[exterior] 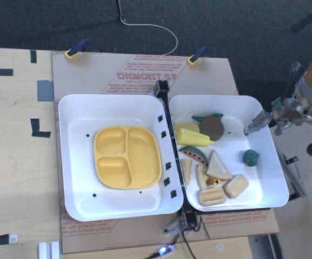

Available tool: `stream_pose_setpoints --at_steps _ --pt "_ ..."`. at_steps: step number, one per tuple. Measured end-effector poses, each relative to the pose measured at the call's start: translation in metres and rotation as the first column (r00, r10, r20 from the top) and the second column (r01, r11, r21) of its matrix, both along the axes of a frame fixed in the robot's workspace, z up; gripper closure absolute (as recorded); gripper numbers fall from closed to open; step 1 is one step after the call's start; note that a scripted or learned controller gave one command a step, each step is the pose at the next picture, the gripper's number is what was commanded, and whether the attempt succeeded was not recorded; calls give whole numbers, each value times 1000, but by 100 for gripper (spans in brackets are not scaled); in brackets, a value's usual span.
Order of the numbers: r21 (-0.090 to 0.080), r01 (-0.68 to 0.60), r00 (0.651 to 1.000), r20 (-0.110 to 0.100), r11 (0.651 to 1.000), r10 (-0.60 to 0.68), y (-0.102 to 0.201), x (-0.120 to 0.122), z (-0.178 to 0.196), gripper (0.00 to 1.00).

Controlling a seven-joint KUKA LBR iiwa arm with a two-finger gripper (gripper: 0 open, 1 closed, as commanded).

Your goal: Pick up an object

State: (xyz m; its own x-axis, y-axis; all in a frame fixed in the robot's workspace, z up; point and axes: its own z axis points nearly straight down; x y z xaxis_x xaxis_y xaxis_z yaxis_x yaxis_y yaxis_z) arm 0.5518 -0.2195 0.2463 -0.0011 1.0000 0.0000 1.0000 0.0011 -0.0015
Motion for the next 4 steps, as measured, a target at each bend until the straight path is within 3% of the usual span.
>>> stream_pose_setpoints --at_steps 2,3,4 --pt "2 -1 1000 -6 1000 1 16 -7 -112 0" --pt "-1 -1 1000 4 1000 1 16 -5 -141 0" --pt "1 -1 1000 -1 1000 1 16 -6 -134 100"
